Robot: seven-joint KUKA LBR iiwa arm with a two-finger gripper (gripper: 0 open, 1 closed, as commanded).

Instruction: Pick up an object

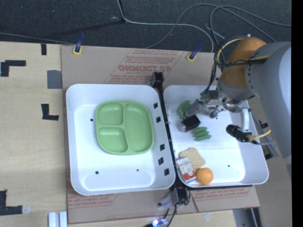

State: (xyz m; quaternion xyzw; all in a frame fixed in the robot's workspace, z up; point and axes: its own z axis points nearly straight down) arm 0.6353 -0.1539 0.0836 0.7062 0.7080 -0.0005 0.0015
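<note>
My gripper [190, 122] is low in the right bin [236, 162], near its left wall, with the arm reaching in from the right. A dark green leafy item [183, 109] lies just above and left of the gripper, touching or almost touching it. A green pea pod [200, 134] lies just to the gripper's lower right. Toward the bin's front lie a tan cracker [191, 156], a red and white packet [186, 169] and an orange [204, 176]. I see nothing held in the gripper.
The left bin [80, 126] holds a green divided plate [125, 127]. Black clips join the bins along the middle wall [163, 126]. Cables run across the dark floor behind the bench. The arm's orange band [244, 56] rises over the right bin's far corner.
</note>
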